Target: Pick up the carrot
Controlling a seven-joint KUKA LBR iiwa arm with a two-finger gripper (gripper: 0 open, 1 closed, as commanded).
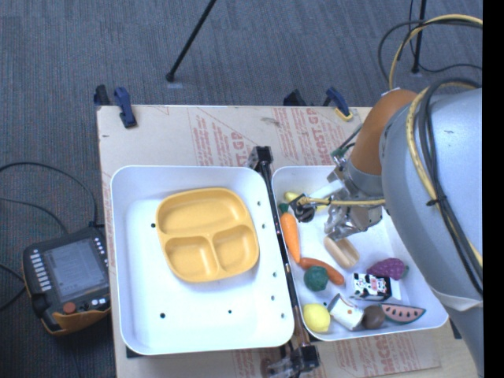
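Red print on the bench board (236, 136) is upside down and unreadable; no other text legible.

A yellow three-compartment plastic plate (208, 233) is seen in the left white plastic bin (130, 290), left of centre. In the right white bin (431, 309), lower right of the frame, a long orange carrot (290, 235) is noted at the left wall. A second orange-red carrot (324, 267), a dark green round fruit (316, 278), a tan bread-like roll (341, 251), a purple grape bunch (388, 269), a yellow lemon (316, 317), a red watermelon slice with green rind and dark seeds (402, 314), and a black-and-white patterned carton (371, 287) are recorded there. The bench top (197, 136) is pale brown with red lettering; blue clamps (124, 105) are fitted at its upper edge. The floor (79, 46) is dark grey carpet.
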